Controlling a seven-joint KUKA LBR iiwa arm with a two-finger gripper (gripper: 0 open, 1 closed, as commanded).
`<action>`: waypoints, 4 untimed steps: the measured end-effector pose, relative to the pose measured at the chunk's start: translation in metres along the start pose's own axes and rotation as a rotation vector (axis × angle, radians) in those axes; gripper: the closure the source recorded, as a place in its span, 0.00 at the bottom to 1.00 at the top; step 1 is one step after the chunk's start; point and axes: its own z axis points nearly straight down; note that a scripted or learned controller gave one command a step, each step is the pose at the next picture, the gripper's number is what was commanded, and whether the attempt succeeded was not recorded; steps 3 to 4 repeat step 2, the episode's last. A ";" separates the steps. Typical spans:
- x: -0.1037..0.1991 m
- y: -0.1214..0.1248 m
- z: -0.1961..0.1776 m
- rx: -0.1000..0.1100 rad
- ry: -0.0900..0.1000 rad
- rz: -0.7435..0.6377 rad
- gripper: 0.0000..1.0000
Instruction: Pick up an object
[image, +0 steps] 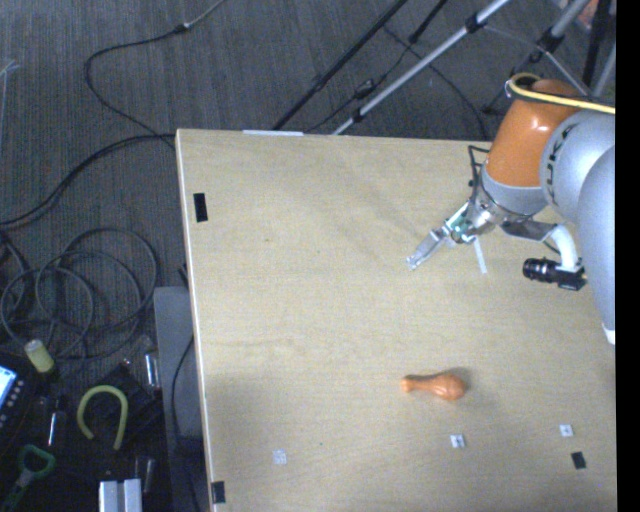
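Note:
An orange, gourd-shaped object (436, 385) lies on its side on the light wooden bench top (300, 300), toward the front right. My gripper (447, 265) hangs above the bench well behind the object, at the right side, below the orange wrist band (525, 140). Its two fingers are spread apart, one pointing down-left (420, 256) and one thin one down-right (481, 262). Nothing is between them. The gap from gripper to object is about a hand's length of bare wood.
A black tape mark (200, 207) sits near the bench's left edge. Small markers (457, 440) (566, 431) dot the front right. Cables (80, 280) and tools lie on the floor to the left, and stand legs (420, 60) are behind the bench.

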 end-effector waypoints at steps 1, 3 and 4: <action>-0.011 -0.006 0.017 0.001 -0.001 -0.053 0.00; -0.011 -0.005 0.007 -0.002 -0.002 -0.053 1.00; -0.011 -0.005 0.007 -0.002 -0.002 -0.053 1.00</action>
